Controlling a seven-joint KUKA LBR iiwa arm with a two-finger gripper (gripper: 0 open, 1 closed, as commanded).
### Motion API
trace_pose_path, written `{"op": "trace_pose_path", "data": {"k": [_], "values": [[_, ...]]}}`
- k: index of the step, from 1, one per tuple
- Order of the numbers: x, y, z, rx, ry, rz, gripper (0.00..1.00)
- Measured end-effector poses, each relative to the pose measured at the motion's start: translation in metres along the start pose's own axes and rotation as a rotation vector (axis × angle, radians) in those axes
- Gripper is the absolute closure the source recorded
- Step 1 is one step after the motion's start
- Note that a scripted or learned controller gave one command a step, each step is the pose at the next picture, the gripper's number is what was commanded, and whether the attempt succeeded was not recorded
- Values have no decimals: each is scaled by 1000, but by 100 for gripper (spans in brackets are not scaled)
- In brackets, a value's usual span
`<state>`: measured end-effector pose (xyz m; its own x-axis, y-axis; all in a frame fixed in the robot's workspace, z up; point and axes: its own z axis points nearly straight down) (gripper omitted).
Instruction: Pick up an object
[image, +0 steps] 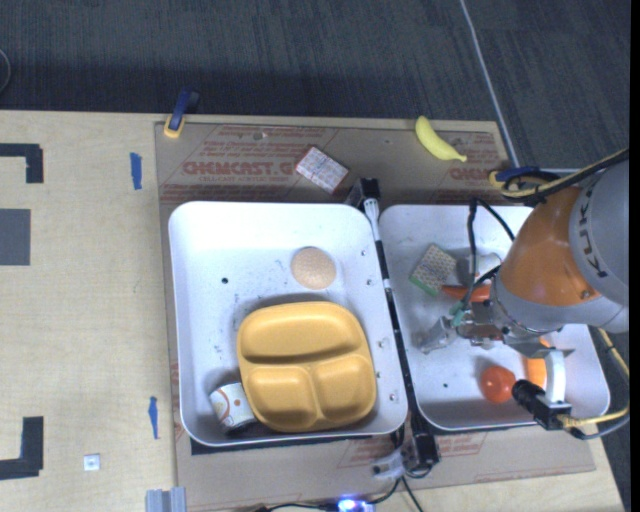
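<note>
My gripper (447, 327) hangs low over the middle of the right bin (590, 375), reaching in from the right under the orange-banded wrist (545, 262). Just behind it lies a tan and green sponge (433, 267). A thin orange-red piece (468, 292) pokes out beside the wrist. An orange ball-like object (497, 382) rests near the bin's front, right of the gripper and apart from it. I see nothing held. In the left bin (195, 300) a yellow compartment tray (305, 362) lies face down, with a round tan disc (314, 267) behind it and a small white cup (231, 403) at its front left.
A yellow banana (439, 140) and a small checkered packet (321, 169) lie on the cardboard behind the bins. Black cables (480, 225) trail over the right bin's back. A black bar (380, 262) separates the two bins.
</note>
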<state>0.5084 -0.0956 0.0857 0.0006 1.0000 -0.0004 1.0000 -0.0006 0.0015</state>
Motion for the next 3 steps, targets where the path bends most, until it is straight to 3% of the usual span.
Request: {"op": "trace_pose_path", "data": {"k": [1, 2, 3], "values": [[3, -28, 0, -3, 0, 0, 0], [2, 3, 1, -1, -1, -1, 0], [1, -28, 0, -2, 0, 0, 0]]}}
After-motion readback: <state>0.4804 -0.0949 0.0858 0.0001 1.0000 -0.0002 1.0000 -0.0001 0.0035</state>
